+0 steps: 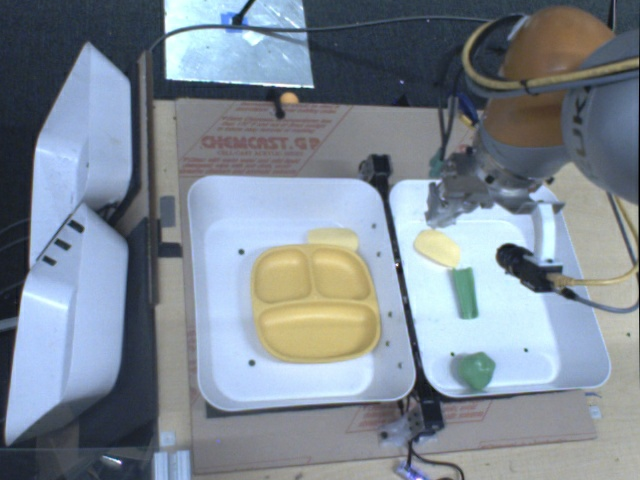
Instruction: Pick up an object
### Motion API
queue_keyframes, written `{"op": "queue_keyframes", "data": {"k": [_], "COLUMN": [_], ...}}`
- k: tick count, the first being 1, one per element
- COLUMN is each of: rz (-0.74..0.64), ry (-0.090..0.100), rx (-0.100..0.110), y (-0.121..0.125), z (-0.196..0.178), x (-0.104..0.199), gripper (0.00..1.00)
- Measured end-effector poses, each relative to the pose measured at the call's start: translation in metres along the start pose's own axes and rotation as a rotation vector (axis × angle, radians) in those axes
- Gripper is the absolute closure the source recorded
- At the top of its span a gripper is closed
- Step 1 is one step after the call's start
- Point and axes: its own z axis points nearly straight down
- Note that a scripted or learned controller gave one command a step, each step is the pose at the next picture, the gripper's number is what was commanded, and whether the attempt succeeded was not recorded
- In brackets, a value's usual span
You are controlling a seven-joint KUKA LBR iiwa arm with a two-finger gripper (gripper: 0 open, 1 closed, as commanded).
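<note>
Pale yellow piece (pixel 437 248) lies in right bin (pixel 575 363) toward 11 o'clock. End effector (pixel 443 208) hangs just above it at 12; finger state cannot be told. Green stick (pixel 465 292) at 5 o'clock, green lump (pixel 476 370) beyond. Yellow tray (pixel 315 302) in left bin (pixel 225 368)

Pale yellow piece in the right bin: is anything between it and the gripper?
Nothing visible. The gripper hangs just above and behind the pale yellow piece, with bare bin floor between them. The green stick and green lump lie nearer the front of the right bin, off that path.
</note>
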Motion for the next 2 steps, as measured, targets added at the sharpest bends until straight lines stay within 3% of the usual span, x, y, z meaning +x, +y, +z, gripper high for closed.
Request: {"op": "queue_keyframes", "data": {"k": [2], "rz": [0.001], "ry": [0.0], "rx": [0.002], "y": [-0.017], "z": [0.033], "x": [0.095], "gripper": [1.0]}}
